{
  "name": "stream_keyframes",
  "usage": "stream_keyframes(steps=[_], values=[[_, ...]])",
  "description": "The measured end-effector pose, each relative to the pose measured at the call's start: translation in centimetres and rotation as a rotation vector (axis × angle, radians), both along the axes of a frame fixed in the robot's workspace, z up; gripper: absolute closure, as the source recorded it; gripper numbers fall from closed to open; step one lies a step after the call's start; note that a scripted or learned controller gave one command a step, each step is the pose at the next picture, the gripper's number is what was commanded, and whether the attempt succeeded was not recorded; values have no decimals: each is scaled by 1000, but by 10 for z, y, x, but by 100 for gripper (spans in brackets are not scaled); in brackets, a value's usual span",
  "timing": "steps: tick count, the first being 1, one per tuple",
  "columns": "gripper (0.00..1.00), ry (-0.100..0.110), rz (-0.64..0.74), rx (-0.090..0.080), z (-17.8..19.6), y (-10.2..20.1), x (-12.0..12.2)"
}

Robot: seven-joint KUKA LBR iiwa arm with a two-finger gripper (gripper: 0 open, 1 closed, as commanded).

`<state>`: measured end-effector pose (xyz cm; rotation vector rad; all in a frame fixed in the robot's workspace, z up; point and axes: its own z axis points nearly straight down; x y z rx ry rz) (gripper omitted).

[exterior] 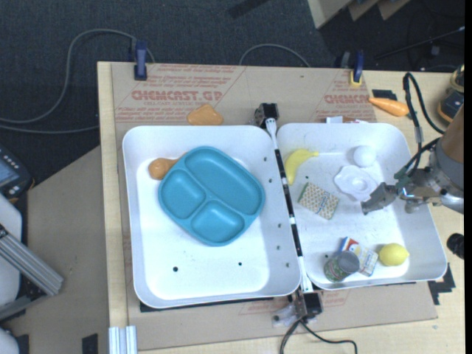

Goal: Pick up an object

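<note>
My gripper (391,203) hangs over the right side of the right bin (422,227), reaching in from the right. Its two dark fingers stand open with nothing between them. Just to its left lies a white cup-like piece (353,183), close to the left finger (376,198). A white ball (363,155) sits farther back. A lemon (393,254) lies nearer the front, below the gripper. A yellow banana (298,161) and a patterned packet (318,199) lie at the bin's left. A tin can (339,267) and a small carton (361,255) rest at the front.
The left bin (147,257) holds a blue divided plate (211,195) and an orange item (158,168) at its left wall. Outside the bins, an orange piece (204,115) and a carrot-like item (388,106) lie on the bench's back edge.
</note>
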<state>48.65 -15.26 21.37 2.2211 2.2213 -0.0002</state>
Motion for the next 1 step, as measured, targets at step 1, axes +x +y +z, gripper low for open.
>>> stream_keyframes(steps=[1], values=[[0, 11, 2, 5, -88, 36, -10]])
